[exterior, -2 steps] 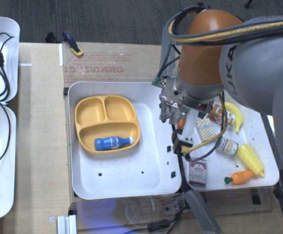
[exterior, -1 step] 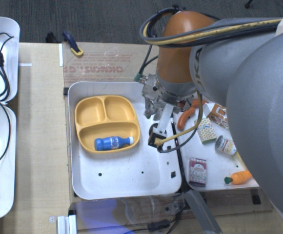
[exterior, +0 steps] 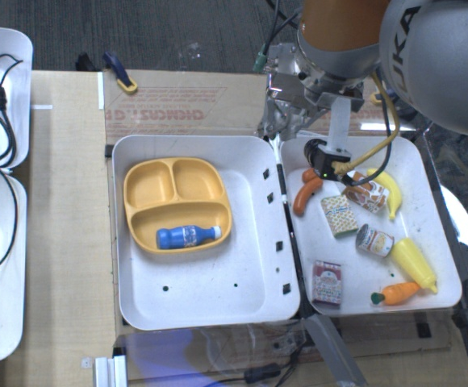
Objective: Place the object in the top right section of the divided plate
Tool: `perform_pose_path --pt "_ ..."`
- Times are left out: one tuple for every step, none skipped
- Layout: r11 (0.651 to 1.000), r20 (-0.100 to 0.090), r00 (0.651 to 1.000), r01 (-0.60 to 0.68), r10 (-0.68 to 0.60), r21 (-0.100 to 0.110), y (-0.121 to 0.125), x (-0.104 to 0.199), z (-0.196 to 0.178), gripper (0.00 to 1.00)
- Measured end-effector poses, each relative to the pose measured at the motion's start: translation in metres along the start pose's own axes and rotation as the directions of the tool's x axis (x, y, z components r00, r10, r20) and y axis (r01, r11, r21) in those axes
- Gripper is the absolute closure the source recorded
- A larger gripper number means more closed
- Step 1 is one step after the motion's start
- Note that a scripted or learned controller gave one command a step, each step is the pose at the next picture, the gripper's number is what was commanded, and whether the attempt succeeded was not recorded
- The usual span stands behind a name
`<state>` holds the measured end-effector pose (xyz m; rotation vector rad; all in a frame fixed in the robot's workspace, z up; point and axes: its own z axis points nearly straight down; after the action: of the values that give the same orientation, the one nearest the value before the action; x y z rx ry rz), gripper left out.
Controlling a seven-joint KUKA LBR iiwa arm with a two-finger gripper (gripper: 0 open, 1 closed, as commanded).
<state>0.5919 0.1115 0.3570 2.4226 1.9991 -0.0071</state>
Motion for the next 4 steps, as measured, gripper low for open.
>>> perform_pose_path --pt "1.000 0.000 1.000 0.000 0.000 0.000 0.000 0.000 0.000 0.00" --pt "0.999 0.000 0.999 0.032 -0.032 0.002 0.026 0.039 0.090 0.00" --pt "0.999 0.003 0.999 0.032 -0.032 0.003 0.027 0.038 0.082 1.00" --pt "0.999 -0.001 0.999 -0.033 0.033 0.002 -0.055 -0.016 0.077 1.00"
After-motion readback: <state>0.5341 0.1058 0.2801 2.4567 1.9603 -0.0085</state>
